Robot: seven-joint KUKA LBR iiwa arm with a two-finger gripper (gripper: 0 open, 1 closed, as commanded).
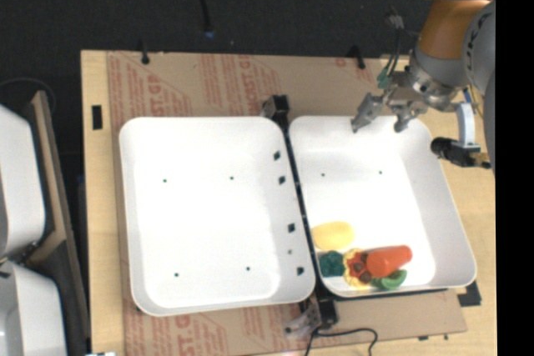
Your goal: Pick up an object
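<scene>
In the camera view, the gripper [383,119] is seen at the upper right of the frame, above the far rim of the right bin [434,179]. Its two fingers are spread apart, and nothing is held between them; no object is touched by them.

Two white bins are counted, set side by side on a cardboard sheet [192,87]; the left bin [138,204] lies at the centre of the frame. Four small objects are counted, all gathered in the lower corner of the right bin nearest the divider: one yellow object [332,233], one dark green object [332,263] just below it, one orange-red object [388,259] to the right, and one light green piece [389,282] beneath that. They are clustered closely, some touching, and lie well apart from the gripper.

The arm [455,12] is seen entering from the upper right, its orange band above the grey wrist, with the gripper pointed down and leftward toward the bin's far edge.
</scene>
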